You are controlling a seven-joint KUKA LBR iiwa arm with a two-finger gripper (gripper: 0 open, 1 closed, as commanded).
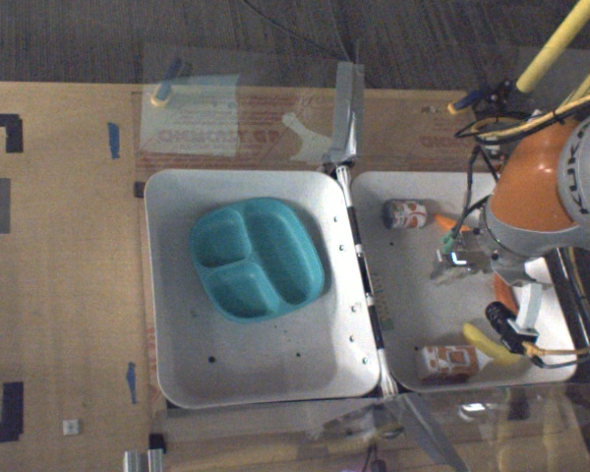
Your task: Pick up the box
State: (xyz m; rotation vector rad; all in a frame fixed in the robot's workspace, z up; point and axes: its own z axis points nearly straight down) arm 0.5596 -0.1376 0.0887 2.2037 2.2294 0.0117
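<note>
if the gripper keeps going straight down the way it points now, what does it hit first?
Most likely bare floor of the right bin. The gripper hangs over open white surface, with the can up-left and the box well below in the view. Depth is unclear from this slanted camera.

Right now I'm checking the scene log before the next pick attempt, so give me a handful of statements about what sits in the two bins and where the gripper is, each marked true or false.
1. The teal divided plate lies in the left bin. True.
2. The box lies in the left bin beside the plate. False: it lies near the front edge of the right bin.
3. The gripper hangs over the right bin. True.
4. The box sits between the gripper's fingers. False: the box lies apart from the gripper, nearer the front wall.
5. A small can lies near the back of the right bin. True.
</note>
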